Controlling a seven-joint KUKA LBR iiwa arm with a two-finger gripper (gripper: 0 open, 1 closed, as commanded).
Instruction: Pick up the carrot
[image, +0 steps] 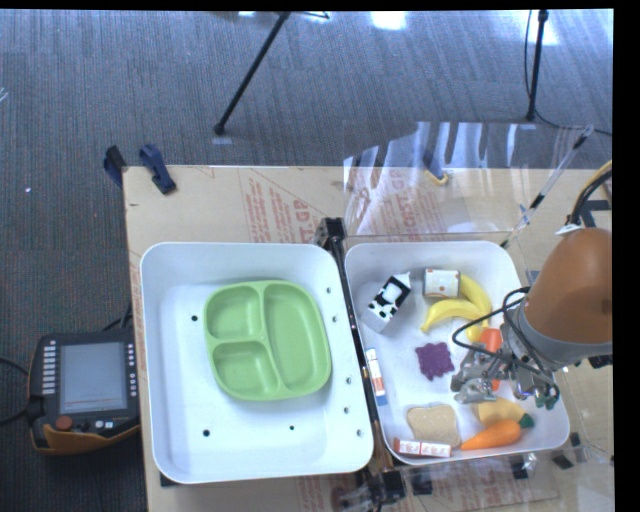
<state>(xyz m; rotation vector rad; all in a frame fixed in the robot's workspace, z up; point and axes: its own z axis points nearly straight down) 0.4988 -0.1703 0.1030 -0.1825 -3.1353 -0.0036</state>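
Observation:
The carrot (493, 435), orange with a small green top at its right end, lies flat near the front right corner of the right bin (505, 258). My gripper (482, 378) hangs low over that bin, just behind the carrot and above a yellow wedge (499, 410). The arm's orange band (573, 290) rises behind it at the right edge. The gripper sits apart from the carrot, and nothing is seen held in it.
The right bin also holds a banana (459, 306), a black-and-white cow toy (388, 299), a small box (440, 283), purple grapes (434, 359), a bread slice (433, 424), a wrapped bar (421, 447) and a marker (374, 376). A green divided plate (268, 338) lies in the left bin (160, 300).

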